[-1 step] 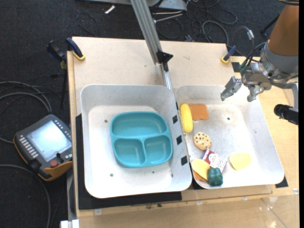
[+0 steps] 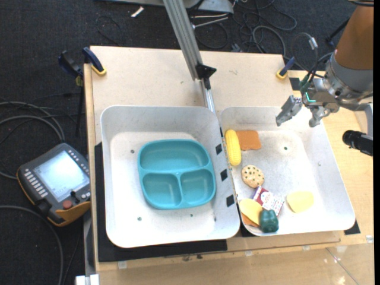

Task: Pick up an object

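My gripper [image 2: 301, 113] hangs above the far edge of the right bin [image 2: 329, 165], its two fingers spread apart with nothing between them. Along the bin's left side lie a yellow corn cob [image 2: 233, 146], an orange slab [image 2: 248, 140] and a chocolate-chip cookie [image 2: 252, 175]. Near the front sit a red-and-white packet [image 2: 268, 200], a yellow-orange wedge [image 2: 250, 210], a dark green piece [image 2: 269, 221] and a pale yellow piece [image 2: 300, 201]. All these lie lower left of the gripper, apart from it.
A teal divided tray [image 2: 176, 173] rests in the left bin [image 2: 116, 159]. A slanted metal post [image 2: 187, 31] stands at the bench's back. A handheld pendant [image 2: 53, 183] lies on the floor at left. Yellow clamps [image 2: 95, 62] grip the bench's far corners.
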You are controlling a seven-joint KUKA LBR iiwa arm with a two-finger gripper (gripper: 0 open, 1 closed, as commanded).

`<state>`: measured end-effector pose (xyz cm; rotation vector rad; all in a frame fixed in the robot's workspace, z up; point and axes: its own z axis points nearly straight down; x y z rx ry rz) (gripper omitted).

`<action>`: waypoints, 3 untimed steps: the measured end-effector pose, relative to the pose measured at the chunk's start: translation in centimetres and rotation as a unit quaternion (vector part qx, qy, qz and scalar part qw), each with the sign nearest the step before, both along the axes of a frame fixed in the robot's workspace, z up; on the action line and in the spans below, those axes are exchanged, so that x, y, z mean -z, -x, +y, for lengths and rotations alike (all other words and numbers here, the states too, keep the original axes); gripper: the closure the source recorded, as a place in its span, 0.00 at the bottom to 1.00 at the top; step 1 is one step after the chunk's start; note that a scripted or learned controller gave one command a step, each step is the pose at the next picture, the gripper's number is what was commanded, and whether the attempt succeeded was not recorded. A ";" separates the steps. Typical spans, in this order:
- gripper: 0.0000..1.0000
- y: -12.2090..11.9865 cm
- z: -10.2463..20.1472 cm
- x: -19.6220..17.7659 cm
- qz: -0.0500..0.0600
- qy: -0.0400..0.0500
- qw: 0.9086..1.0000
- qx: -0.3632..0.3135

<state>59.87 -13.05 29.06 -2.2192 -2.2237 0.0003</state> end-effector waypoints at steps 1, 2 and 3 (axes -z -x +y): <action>0.00 0.1 0.3 6.4 0.003 0.000 1.000 0.001; 0.00 0.3 0.2 12.9 0.004 0.000 1.000 0.001; 0.00 0.5 0.9 17.5 0.002 0.000 1.000 0.001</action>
